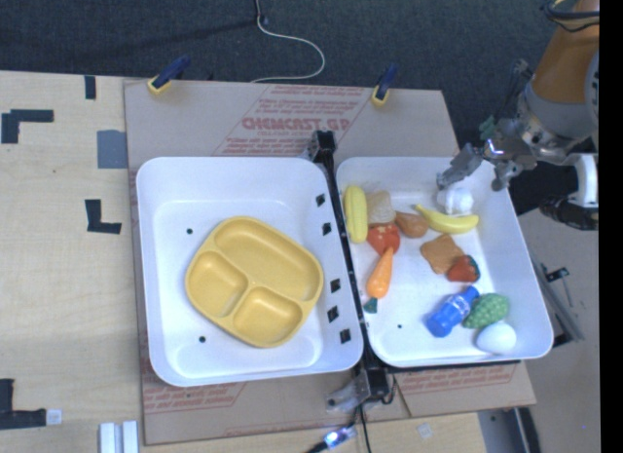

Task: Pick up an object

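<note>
Hovering at the right bin's [526, 246] upper right edge, the claw [456, 186], whose grip I cannot tell, sits just above the banana [448, 219], which lies left-to-right.

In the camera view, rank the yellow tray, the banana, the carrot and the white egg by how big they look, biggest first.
1. Yellow tray, by far the largest.
2. Banana.
3. Carrot. It looks close to the banana in length, so the order of these two is unsure.
4. White egg, the smallest.
</note>
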Motion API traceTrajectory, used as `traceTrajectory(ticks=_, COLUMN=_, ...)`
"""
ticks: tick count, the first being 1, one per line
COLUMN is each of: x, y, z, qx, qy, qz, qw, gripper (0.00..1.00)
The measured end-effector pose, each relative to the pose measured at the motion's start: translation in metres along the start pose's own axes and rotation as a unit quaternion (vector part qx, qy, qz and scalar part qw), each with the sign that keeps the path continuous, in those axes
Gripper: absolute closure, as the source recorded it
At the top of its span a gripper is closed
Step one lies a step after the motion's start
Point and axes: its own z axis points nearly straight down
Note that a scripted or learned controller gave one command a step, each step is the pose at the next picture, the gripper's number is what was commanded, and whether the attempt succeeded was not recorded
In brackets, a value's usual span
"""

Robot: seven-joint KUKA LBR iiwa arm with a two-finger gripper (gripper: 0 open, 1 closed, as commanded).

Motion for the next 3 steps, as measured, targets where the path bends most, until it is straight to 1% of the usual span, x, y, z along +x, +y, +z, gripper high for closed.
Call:
traceTrajectory(ticks=1, x=0.0, y=0.003, z=-0.009, qx=-0.007, qy=-0.001, qz=-0.002, qw=1.0, gripper=0.0)
traceTrajectory(ticks=2, x=0.003, y=0.004, z=0.035, qx=-0.005, qy=-0.002, qz=-0.002, qw=1.0, gripper=0.0)
traceTrajectory(ticks=3, x=0.007, y=-0.006, z=0.09, qx=-0.005, qy=-0.002, qz=-0.002, qw=1.0, gripper=0.0)
